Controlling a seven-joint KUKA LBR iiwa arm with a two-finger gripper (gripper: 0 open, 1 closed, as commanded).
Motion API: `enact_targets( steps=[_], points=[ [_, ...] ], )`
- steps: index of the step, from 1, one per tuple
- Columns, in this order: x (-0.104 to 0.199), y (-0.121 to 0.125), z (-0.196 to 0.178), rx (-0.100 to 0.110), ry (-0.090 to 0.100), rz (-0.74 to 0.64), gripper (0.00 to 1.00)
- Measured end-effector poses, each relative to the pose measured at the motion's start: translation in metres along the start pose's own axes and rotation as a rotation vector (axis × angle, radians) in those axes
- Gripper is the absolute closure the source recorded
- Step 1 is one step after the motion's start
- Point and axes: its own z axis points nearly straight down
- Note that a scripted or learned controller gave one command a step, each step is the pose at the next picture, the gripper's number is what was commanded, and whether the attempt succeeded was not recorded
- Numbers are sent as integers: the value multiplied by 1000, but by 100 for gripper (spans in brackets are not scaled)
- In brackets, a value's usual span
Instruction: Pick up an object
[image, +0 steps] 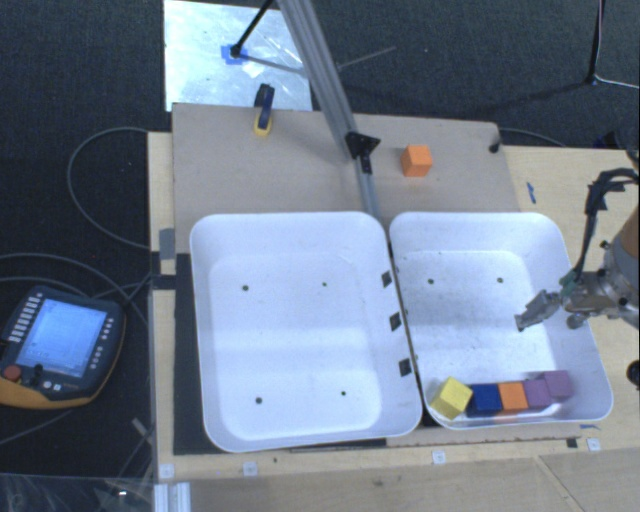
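White right plastic bin: yellow, blue, orange, purple cubes in a row along near edge | my gripper over right edge, grip state unclear

White bins; yellow block, blue block, orange block, purple block.

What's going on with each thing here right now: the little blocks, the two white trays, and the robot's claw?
yellow block: tilted, in the right bin's near corner.
blue block: flat, beside the yellow one.
orange block: flat, in the same row.
purple blocks: at the row's right end.
second orange block: on the board behind the bins.
right bin: holds the row.
left bin: no blocks in it.
gripper: over the right bin, holding nothing.
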Motion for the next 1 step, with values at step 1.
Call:
enact_targets(
  steps=[1],
  points=[
    [0, 0, 0, 0, 0, 0, 0]
  ],
)
